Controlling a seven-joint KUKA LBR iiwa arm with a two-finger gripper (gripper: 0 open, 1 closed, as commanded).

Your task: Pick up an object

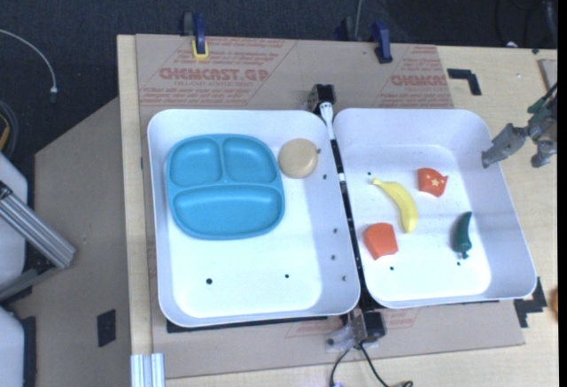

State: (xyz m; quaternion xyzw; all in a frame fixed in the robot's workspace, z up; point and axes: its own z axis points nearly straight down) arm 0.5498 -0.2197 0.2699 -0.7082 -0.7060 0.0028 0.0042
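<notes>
The right bin (496, 274) holds a yellow banana (399, 203) near its middle, a small red item (431, 182) just right of it, an orange block (381, 240) below the banana and a dark green pepper (462, 233) toward the right wall. My gripper (518, 155) hovers over that bin's upper right rim, at the view's right edge. It is open, nothing sits between its fingers, and it stands well apart from the red item, the closest object.
The left bin (257, 288) carries a blue divided plate (225, 185) and a tan ball (299, 158) at its upper right. Blue clamps (197, 29) hold the brown board at the back. A black divider strip (338, 190) runs between the bins.
</notes>
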